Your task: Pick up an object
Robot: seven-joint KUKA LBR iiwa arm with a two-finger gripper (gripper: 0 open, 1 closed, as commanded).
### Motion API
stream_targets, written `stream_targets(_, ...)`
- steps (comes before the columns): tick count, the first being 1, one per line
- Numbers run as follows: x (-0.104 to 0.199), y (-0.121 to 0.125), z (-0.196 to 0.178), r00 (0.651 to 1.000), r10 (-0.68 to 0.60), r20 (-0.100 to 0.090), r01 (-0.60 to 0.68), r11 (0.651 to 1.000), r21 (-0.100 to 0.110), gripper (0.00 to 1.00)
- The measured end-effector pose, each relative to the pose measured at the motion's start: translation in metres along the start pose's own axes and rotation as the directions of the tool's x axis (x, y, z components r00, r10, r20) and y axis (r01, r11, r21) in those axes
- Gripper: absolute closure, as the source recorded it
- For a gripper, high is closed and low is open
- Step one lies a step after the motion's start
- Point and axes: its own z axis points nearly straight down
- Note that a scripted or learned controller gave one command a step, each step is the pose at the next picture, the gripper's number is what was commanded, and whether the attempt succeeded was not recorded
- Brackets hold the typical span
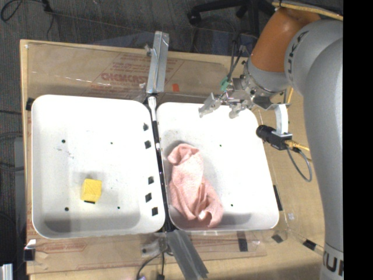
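A crumpled pink cloth [192, 185] lies in the right bin [250, 174], against its left wall and toward the front. A small yellow block [91, 190] sits in the left bin [58, 121], near its front. My gripper [221, 108] hovers over the back edge of the right bin, well behind the cloth and apart from it. Its two fingers are spread and nothing is between them.
A metal divider bar [156, 69] runs back from the seam between the two bins. Cables and a black connector [273, 136] hang from the wrist over the right bin's right edge. The bench [87, 69] behind the bins is a brown board.
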Motion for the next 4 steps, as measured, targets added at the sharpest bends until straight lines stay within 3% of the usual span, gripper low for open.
stream_targets(1,0.025,-0.010,0.105,0.897,-0.443,0.001,0.443,0.897,-0.001,0.00)
stream_targets(2,0.047,0.000,0.126,0.537,-0.843,0.004,0.843,0.537,-0.002,0.00)
stream_targets(3,0.046,0.001,0.115,0.535,-0.845,0.005,0.845,0.535,-0.002,1.00)
stream_targets(4,0.068,-0.004,0.126,0.185,-0.983,0.005,0.983,0.185,0.000,1.00)
